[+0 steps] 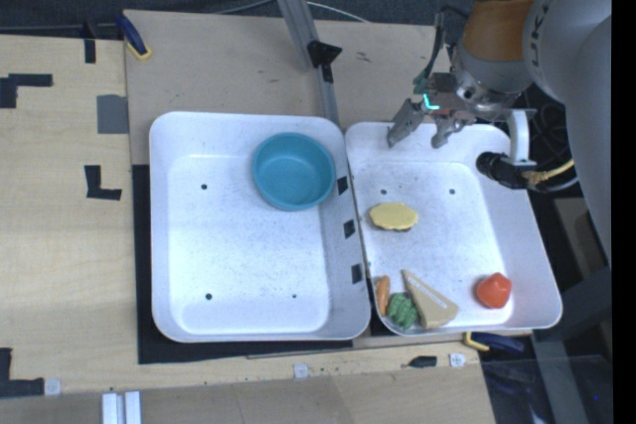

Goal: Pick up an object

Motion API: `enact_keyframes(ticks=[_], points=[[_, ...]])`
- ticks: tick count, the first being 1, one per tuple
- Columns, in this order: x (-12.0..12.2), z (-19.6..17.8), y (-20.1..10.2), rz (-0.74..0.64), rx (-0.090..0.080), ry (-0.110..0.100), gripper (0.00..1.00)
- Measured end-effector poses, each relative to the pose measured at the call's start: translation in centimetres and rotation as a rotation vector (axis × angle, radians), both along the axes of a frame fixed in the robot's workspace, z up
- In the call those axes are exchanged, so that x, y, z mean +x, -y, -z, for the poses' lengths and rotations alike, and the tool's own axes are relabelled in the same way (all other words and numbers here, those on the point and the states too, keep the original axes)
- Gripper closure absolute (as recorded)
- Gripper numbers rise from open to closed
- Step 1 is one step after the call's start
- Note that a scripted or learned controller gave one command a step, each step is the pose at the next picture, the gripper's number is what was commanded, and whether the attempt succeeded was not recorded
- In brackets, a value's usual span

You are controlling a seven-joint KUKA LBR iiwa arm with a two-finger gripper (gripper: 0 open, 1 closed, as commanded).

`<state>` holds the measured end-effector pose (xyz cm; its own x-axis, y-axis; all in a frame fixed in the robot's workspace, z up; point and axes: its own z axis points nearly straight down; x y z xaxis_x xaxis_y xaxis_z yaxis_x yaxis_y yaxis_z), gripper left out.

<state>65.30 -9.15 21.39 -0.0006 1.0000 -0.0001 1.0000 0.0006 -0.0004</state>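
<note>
arm [571, 25]: grey, smooth rounded casing, large cylindrical link along the right side. orange band [517, 0] above the wrist, glossy, dome-shaped on top. thin black cables loop over the orange section and run down its left side. wrist flange below the band is lighter grey metal. gripper [425, 132]: two dark grey fingers, blocky metal body, small teal-green indicator light on its left face. white bracket on the right of the wrist, with a black cylindrical fitting and yellowish cable attached.
</note>
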Motion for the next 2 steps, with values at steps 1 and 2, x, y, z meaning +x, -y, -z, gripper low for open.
enact_keyframes(ticks=[1,2], points=[[0.0,0.0,0.0,0.000,0.000,0.000,0.00],[-0.1,6.3,0.2,0.000,0.000,-0.005,0.00]])
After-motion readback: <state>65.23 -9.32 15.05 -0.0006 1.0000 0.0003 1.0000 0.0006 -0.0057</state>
